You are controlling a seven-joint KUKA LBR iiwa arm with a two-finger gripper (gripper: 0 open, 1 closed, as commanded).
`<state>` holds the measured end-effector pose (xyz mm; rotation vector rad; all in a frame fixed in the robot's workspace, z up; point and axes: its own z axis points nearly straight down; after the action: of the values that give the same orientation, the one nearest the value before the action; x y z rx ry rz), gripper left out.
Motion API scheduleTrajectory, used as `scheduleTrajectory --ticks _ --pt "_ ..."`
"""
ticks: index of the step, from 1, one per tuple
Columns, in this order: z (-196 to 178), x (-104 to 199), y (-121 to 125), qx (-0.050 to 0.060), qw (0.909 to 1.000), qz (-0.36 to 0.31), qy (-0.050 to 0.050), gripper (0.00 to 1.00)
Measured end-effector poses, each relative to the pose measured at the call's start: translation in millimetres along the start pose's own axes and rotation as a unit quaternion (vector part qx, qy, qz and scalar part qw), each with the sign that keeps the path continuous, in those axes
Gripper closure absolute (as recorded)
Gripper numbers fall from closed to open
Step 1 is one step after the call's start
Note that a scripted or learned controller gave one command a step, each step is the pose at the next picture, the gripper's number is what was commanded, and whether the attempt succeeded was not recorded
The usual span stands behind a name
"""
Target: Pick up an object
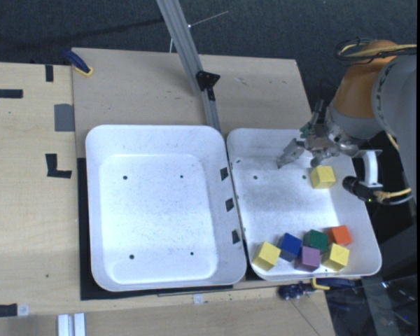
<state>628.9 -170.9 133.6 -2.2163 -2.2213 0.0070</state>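
1. Blocks cluster at the near edge of the right bin (266,152): a yellow block (267,255), blue block (290,245), purple block (310,257), green block (316,240), a second yellow cube (337,256) and an orange block (340,234).
2. Farther in, a lone yellow block (323,176) lies apart from the cluster, just below the tool.
3. The tool (302,154) hangs over the bin's far part, fingers spread, gripping nothing.
4. The left bin (98,145) sits beside it on the bench (140,82).
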Motion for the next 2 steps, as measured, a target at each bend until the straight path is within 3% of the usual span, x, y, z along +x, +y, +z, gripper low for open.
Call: scheduleTrajectory --ticks 1,2 --pt "-13 0 1 -0.002 1.0 -0.001 0.0 1.0" --pt "-69 -8 -2 -0.005 1.0 0.0 -0.001 1.0"
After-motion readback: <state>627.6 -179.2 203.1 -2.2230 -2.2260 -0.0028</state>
